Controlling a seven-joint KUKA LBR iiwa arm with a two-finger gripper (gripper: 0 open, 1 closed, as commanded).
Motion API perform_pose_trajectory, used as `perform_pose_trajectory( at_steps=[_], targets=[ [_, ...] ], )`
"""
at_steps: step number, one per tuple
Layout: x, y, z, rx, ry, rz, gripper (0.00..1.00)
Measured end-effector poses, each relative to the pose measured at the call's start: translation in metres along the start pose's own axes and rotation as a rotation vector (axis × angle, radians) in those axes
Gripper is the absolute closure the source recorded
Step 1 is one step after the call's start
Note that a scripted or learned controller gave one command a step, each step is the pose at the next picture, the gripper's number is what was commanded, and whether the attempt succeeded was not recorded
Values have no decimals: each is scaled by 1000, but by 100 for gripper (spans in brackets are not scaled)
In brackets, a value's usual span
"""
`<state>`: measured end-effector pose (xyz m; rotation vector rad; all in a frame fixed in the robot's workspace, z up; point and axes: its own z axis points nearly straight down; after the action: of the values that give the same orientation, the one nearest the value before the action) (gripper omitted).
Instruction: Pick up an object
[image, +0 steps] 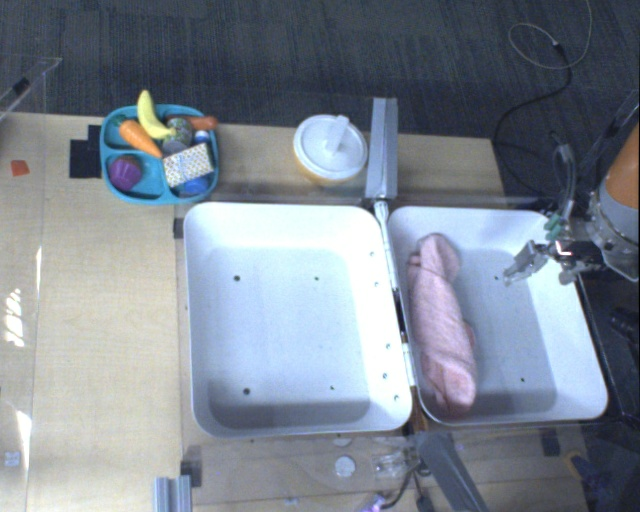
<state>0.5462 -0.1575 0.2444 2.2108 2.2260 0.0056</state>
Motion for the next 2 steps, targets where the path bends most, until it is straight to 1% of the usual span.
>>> perform_pose_trajectory(
  at_steps=[1, 2],
  targets=[
    [29, 39, 105, 1, 0, -148, 0],
    [29, 39, 105, 0, 0, -148, 0]
  ],
)
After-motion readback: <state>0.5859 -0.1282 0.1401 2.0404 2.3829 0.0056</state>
